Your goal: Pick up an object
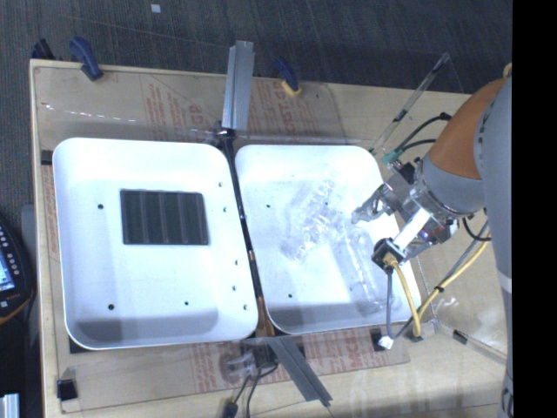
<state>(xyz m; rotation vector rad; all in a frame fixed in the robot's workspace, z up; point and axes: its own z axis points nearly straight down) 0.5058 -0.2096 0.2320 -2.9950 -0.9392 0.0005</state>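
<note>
The gripper (376, 212) hangs at the right bin's (261, 172) far edge, its hold impossible to tell, probably poised because the clear plastic objects (315, 220) lie just to its left inside.

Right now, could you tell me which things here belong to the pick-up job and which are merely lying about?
Belong to the job:
- gripper, at the right bin's right edge
- clear plastic items in the right bin

Just lying about:
- dark ribbed panel in the left bin
- blue clamps on the bench's far edge
</note>
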